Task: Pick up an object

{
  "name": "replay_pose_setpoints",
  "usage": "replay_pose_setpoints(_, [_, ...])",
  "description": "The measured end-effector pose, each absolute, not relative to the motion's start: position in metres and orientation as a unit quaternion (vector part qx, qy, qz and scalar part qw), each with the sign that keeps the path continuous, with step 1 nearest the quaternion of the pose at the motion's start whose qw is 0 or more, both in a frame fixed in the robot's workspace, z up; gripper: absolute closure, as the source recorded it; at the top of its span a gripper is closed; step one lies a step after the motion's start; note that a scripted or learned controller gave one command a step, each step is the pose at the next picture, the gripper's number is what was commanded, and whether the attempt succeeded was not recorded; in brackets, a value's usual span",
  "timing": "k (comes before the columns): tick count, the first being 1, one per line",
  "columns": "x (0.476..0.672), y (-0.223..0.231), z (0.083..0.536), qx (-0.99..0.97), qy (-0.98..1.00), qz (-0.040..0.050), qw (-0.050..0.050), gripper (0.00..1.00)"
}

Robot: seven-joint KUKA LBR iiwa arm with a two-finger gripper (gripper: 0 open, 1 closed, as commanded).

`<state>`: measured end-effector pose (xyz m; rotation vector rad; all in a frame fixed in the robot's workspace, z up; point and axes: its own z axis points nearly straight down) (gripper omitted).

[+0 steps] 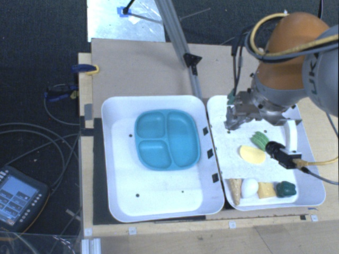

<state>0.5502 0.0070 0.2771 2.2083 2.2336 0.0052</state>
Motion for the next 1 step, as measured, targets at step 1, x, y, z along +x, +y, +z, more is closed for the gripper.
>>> replay_pose_setpoints(1, [0.5597, 0.0628, 0.2660, 0.703, 0.711, 0.0014, 0.000, 1.00])
